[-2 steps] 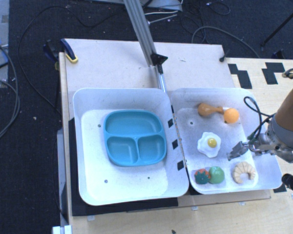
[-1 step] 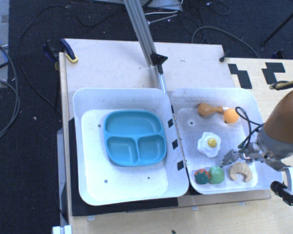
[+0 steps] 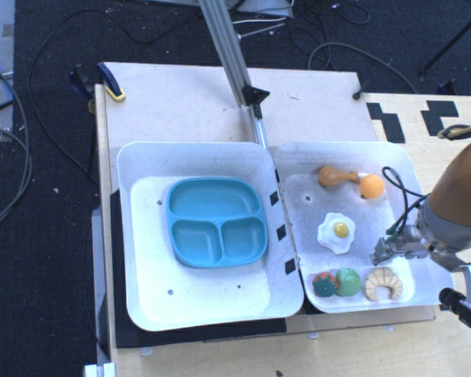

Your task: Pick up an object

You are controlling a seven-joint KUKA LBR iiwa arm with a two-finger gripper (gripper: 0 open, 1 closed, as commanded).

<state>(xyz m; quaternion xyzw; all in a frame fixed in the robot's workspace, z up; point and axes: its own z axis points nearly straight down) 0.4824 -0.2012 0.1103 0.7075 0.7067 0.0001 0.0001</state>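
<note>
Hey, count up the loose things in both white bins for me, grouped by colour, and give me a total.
Blue: 1, the divided tray in the left bin.
Orange: 2, the drumstick-shaped piece and the ball.
White and yellow: 1, the fried egg.
Red and green: 1, the rounded piece.
Tan: 1, the croissant.
Total: 6, five of them in the right bin.

Bins: two, white, side by side — left bin [image 3: 141, 289], right bin [image 3: 298, 199].
Tray [image 3: 217, 221]: one, blue, three compartments.
Fried egg [image 3: 336, 232]: one.
Croissant [image 3: 384, 283]: one.
Orange ball [image 3: 371, 186]: one.
Drumstick [image 3: 336, 177]: one, brown, possibly some other toy food.
Green item [image 3: 348, 282]: one.
Red-and-teal item [image 3: 324, 284]: one, too small to identify.
Arm [image 3: 454, 203]: one.
</note>
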